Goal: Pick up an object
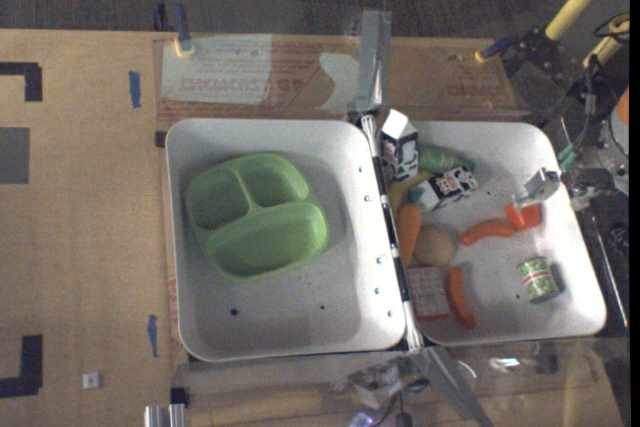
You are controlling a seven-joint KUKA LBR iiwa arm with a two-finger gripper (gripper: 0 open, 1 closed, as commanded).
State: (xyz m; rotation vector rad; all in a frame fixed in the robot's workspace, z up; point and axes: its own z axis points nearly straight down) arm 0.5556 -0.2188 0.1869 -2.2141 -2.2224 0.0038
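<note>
- In the right bin [590, 300], toy foods lay loose, most crowded against the divider, perhaps where drops had left them.
- The gripper [540, 183] stood low near that bin's far right edge; whether it was released or clenched could not be told.
- A small red piece [523, 214] lay just beside it, seemingly the nearest thing to take.
- The green can [538, 278] sat apart, nearer the camera.
</note>
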